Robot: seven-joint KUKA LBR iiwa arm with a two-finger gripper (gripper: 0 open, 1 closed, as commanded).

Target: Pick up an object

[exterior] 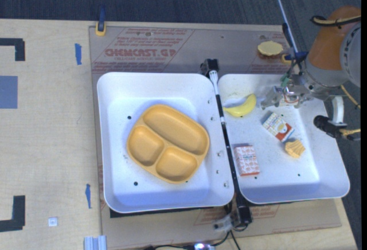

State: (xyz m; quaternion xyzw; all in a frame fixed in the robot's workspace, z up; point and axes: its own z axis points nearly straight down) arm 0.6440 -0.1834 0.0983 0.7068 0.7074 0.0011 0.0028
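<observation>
Objects for picking lie in the right shallow white bin [330, 183]: a yellow plastic banana [241, 105] near its upper left corner, a small white-and-red printed packet [276, 126] toward the middle, a small yellow wedge-shaped piece [295, 148] just below and right of that packet, and a pink-and-white printed box [247, 160] close to the bin's left wall. None of them touches another. The left shallow white bin [112, 128] holds a yellow three-compartment plastic tray [167, 143], set at a slant. On the cardboard sheet beyond the right bin sits a round tan disc [270, 48], apart from the rest.

The gripper [289, 94] of the grey arm with its orange band [332, 42] is over the upper part of the right bin, to the right of the banana and above the white-and-red packet. Whether its opening is wide or narrow I cannot tell at this size; it is a small metallic cluster, and nothing can be seen held in it.

By my judgement the step in hand is the approach: the arm is placed over the bin, with no object yet taken. The nearest candidates are the banana and the white-and-red packet. The next move would call for centring over one of them, aligning across its narrower side, descending to the bin floor and closing. The banana's curve and the packet's flatness could both let a grasp slip.
</observation>
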